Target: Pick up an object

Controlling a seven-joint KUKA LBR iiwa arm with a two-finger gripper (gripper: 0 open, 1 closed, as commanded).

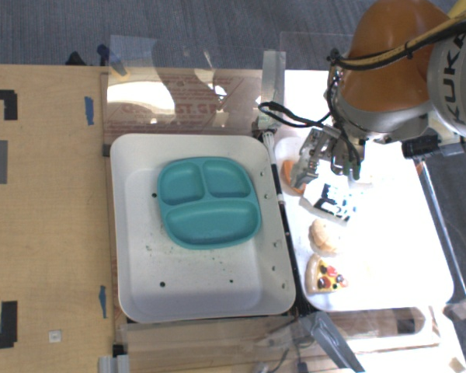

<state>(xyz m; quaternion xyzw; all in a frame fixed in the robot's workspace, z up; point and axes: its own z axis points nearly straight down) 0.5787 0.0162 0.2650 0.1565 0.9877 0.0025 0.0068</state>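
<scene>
Hovering: gripper (326, 164), jaws spread, nothing between them; black-and-white box (333, 203) just below, orange piece (290, 179) left of the box.

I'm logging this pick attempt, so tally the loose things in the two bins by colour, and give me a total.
Teal: 1, the divided plate in the left bin.
Orange: 1, a small item by the gripper.
Black and white: 1, a small box.
Tan: 1, a rounded piece.
Multicoloured: 1, a wedge-shaped item.
Total: 5.
</scene>
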